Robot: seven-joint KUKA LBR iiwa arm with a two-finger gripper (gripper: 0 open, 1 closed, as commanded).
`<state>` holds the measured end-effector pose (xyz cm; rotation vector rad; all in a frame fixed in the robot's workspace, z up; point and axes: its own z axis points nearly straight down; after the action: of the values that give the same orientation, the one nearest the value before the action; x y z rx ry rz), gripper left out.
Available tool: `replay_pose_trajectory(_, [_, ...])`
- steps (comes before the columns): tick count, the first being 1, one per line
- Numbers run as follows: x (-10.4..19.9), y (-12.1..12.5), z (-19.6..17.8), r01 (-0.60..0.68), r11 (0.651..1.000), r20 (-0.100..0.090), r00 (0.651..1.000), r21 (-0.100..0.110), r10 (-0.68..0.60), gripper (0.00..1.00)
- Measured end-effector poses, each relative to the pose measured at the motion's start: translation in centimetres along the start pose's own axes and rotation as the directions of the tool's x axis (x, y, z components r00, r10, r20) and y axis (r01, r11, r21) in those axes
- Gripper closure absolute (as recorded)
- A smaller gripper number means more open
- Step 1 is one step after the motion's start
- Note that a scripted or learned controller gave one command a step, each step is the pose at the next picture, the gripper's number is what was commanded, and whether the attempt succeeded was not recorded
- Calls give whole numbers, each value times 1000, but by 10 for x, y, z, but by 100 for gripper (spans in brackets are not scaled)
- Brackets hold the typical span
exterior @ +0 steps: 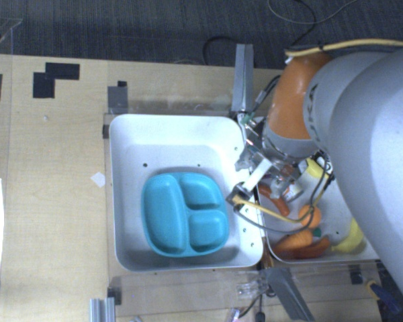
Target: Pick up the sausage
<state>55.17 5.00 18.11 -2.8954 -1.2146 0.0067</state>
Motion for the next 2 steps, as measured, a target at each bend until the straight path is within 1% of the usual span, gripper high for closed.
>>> replay_pose_trajectory(1, [8,-54,0,59,998,1,998,0,-59,0])
replay_pose_trajectory(2, [36,-76,87,-126,992,-6,992,-4,126,0])
